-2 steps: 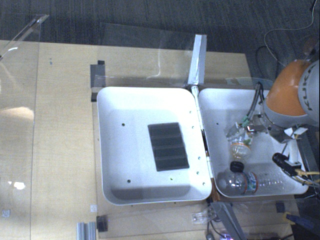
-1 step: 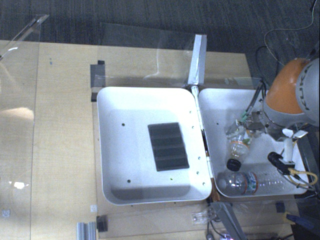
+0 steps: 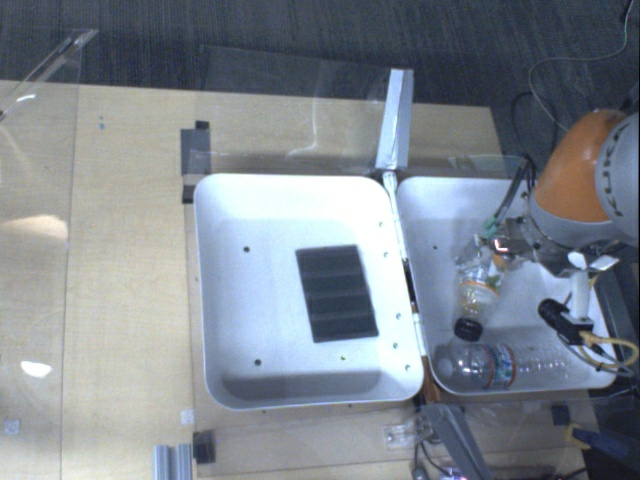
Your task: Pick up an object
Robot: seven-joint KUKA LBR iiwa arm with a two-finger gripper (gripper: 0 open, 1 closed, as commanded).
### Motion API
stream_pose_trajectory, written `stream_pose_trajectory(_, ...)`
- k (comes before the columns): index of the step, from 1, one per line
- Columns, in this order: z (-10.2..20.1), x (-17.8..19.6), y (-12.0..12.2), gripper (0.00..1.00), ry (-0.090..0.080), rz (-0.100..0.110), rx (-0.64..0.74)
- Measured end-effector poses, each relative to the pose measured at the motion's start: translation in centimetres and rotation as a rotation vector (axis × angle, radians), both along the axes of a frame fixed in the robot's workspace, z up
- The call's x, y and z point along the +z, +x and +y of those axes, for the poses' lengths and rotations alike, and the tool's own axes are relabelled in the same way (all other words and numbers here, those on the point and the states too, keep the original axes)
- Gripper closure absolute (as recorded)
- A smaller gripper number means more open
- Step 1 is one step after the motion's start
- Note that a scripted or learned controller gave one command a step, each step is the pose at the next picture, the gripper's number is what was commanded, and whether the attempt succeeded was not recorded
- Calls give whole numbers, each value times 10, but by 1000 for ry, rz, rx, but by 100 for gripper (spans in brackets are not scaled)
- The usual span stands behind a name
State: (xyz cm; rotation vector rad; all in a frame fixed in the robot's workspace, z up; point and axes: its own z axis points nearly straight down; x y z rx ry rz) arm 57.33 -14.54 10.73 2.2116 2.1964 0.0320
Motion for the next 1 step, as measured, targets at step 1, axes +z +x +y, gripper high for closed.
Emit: stream_pose_trajectory(1,55,100,-1,100,1,26,125)
